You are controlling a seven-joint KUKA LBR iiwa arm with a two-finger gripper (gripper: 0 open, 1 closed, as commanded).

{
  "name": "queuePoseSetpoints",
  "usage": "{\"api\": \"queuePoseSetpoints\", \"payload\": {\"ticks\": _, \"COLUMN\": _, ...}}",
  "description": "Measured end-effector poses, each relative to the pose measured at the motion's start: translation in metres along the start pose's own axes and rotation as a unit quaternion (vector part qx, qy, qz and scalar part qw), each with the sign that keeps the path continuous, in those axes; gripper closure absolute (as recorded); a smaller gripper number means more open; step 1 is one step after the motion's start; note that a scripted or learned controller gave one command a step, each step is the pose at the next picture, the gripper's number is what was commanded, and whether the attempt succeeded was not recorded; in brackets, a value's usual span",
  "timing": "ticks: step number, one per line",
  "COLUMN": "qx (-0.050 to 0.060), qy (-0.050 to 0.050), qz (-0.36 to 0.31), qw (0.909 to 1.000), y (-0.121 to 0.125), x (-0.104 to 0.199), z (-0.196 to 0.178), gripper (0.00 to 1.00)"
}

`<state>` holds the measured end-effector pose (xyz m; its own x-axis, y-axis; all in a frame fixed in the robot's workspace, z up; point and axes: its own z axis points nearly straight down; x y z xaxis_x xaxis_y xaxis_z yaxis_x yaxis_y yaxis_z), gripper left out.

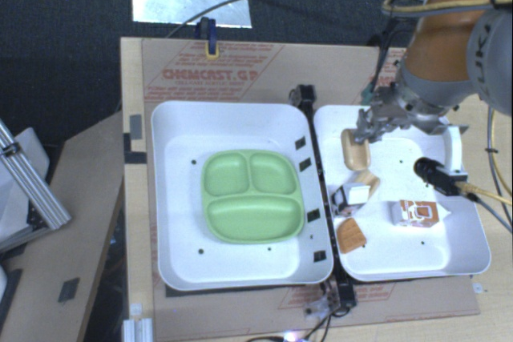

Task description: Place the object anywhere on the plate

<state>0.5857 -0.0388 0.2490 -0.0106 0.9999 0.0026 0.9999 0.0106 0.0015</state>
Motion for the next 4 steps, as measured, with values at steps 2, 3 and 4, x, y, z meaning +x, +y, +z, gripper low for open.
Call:
{"api": "queuePoseSetpoints", "payload": {"ticks": 2, "qx": 0.001, "qy": 0.0, "qz": 0.0, "qw": 1.0, "y": -0.022, "x": 0.115, "z": 0.023, "gripper": 1.0}}
{"api": "queuePoseSetpoints", "payload": {"ticks": 3, "qx": 0.001, "qy": 0.0, "qz": 0.0, "qw": 1.0, "y": -0.034, "x": 0.164, "z": 0.022, "gripper": 1.0}}
{"api": "queuePoseSetpoints", "payload": {"ticks": 4, "qx": 0.001, "qy": -0.001, "qz": 0.003, "qw": 1.0, "y": -0.033, "x": 0.16, "z": 0.022, "gripper": 0.0}}
